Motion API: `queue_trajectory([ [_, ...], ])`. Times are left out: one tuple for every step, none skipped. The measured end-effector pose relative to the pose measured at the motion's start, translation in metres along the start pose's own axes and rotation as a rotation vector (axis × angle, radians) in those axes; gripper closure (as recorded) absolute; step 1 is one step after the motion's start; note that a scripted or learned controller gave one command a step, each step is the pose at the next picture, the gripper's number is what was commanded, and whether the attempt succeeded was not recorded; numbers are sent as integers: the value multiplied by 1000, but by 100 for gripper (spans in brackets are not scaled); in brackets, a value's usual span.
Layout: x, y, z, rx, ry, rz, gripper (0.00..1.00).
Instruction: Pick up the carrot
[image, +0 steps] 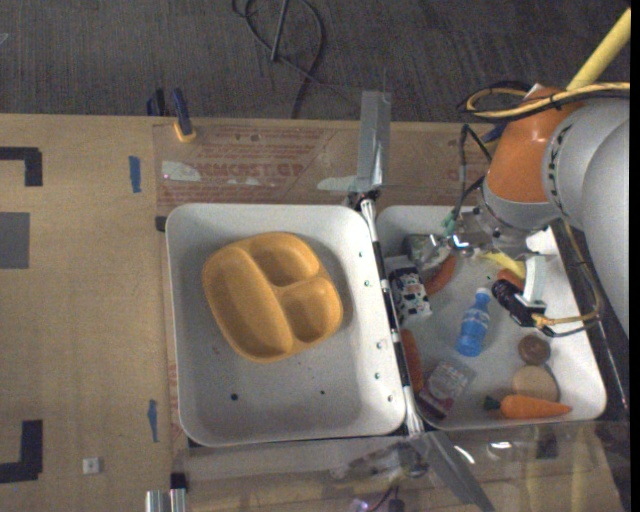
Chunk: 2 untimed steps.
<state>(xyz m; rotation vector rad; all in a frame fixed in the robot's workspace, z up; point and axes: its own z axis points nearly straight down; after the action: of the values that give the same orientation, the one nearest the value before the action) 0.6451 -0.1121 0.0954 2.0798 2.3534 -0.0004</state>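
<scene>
Nearest the lens, low in the right bin: one carrot, smooth orange, tapered, lying flat with its dark green stub pointing left. Just above it, two round discs, one pale tan, one brown. Further left, one small blue plastic bottle, tilted, and one clear crinkled packet. Near the top edge, one reddish sausage-shaped piece. Hovering over the upper part of the same bin, well apart from the carrot: the jaws, metallic; cannot tell whether apart or together. Left bin: two-pocket yellow moulded tray, glossy, rounded. Underneath everything, a flat brown cardboard-like counter.
</scene>
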Motion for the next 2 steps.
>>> queue_trajectory([
  [-3,-133,8,-1,0,-25,0],
  [-36,-160,8,-5,-1,-325,0],
])
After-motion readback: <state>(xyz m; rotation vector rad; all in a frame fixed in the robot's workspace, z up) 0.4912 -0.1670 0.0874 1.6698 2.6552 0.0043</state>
